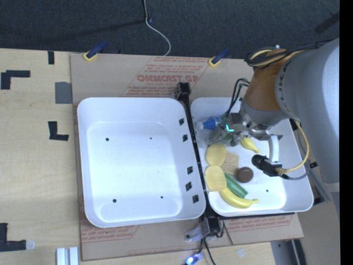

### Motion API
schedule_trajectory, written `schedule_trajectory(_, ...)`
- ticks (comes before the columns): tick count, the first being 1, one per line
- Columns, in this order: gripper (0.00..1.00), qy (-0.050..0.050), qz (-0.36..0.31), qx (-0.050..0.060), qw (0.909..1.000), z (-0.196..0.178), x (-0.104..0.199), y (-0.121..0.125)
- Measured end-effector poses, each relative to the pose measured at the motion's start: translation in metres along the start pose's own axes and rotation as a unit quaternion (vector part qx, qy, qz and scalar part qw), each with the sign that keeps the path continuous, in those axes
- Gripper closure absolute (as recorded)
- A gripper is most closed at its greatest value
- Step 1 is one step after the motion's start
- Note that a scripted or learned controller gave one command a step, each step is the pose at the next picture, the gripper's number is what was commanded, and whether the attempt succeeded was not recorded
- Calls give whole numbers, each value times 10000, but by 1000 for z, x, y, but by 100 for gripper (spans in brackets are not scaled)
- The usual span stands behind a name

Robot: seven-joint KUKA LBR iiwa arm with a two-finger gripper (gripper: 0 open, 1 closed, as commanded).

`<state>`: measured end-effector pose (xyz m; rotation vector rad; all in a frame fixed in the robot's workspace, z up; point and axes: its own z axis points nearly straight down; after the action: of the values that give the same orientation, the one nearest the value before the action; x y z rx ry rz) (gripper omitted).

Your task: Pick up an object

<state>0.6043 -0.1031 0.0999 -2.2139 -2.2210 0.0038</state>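
While the arm (pixel 298 87) reaches in from the right, its gripper (pixel 241 132) sits low over the right bin (pixel 287 203), among the toy food.

Whether the jaws are wide or narrow cannot be told. Just beside the gripper lie a small yellow piece (pixel 250 144) and a blue object (pixel 209 124); nearer the front are two pale yellow rounds (pixel 215 154), a brown ball (pixel 244 174), a green pepper (pixel 236 186) and a banana (pixel 238 200). Left of it stands the left bin (pixel 135 159). Both bins rest on a cardboard sheet (pixel 160 76) over a light wooden bench (pixel 33 164) marked with black tape, against a dark backdrop (pixel 83 10).
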Motion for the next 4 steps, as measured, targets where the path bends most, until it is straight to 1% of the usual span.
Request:
schedule_trajectory(1,0,-19,16,-20,10000,17,6,-16)
schedule_trajectory(2,100,-14,12,-29,10000,7,6,-14)
schedule_trajectory(3,100,4,-31,-56,10000,-89,80,-19)
schedule_trajectory(4,100,-4,-29,-40,10000,-85,142,58)
